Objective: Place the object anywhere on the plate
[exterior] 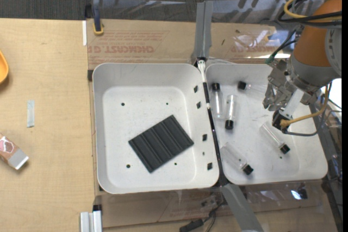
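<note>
A dark ribbed rectangular plate point(161, 143) lies tilted on the floor of the left bin point(109, 117). Several clear vials with black caps lie in the right bin point(310, 168): two side by side near its left wall point(216, 99) point(229, 110), a short one at the back point(242, 85), one at the right point(273, 136) and one at the front point(238, 161). My gripper point(276, 103) hangs over the right bin's back right part, just above and behind the right-hand vial. Nothing is visibly held in it.
The grey arm with its orange band point(318, 43) and yellow cables point(304, 117) reaches in over the right bin's right side. A black divider point(207, 111) separates the bins. On the wooden bench at the left lie a small packet point(12, 152) and a clear strip point(30, 114).
</note>
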Available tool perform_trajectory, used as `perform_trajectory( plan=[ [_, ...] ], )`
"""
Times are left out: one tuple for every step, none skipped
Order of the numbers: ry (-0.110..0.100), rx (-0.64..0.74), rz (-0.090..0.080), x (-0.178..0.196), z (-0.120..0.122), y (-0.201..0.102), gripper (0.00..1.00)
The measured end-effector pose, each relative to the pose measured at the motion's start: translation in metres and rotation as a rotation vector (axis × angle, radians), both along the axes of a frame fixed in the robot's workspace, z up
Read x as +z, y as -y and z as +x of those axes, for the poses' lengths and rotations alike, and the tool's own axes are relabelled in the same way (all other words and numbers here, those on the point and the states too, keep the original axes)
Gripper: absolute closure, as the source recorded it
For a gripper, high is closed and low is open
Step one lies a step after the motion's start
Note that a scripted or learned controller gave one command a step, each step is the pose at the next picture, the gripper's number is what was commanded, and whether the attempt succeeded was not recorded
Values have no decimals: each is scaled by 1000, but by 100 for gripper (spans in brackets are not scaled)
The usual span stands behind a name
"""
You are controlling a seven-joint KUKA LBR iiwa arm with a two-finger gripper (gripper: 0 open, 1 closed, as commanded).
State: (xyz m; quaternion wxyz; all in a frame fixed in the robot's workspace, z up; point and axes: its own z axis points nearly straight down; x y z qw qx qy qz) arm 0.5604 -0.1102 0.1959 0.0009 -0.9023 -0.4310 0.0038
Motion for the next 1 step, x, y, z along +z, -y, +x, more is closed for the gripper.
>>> perform_trajectory(
  plan=[
    [4, 163, 1, 85, 27, -85, 100]
  ],
)
